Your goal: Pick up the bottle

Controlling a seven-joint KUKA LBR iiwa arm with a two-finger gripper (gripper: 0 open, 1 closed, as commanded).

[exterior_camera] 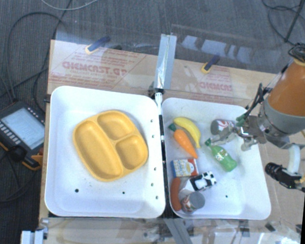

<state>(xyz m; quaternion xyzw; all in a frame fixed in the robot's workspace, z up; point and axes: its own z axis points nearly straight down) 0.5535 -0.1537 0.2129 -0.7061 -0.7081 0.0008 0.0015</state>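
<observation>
From my remote station I see two shallow white plastic bins with rounded corners, side by side on the bench. The left bin point(58, 190) holds one item: a yellow, glossy divided plate point(110, 144) with three moulded compartments and a soft, rounded outline, lying at a slant.

The right bin point(252, 202) carries the clutter. The bottle point(222, 156) is small, green and translucent, with a paler cap end pointing up-left; it lies on its side near the bin's middle, toward the right half. Left of it lie a curved yellow banana point(189, 129) and, just beside that, an orange tapered carrot point(185, 142) with a green top. Below these sits a small boxy carton point(183, 167) in blue, white and orange, then a black-and-white blocky toy point(203, 180), and a grey can point(193, 200) with a round top next to a reddish sausage shape point(175, 189) at the bin's lower edge.

The gripper point(233, 131), grey metal, hangs over the right bin's upper part, just above the bottle's cap end. I cannot tell how it is set; nothing visibly sits in its grasp. The arm's smooth orange band point(294, 90) shows at the right.
</observation>
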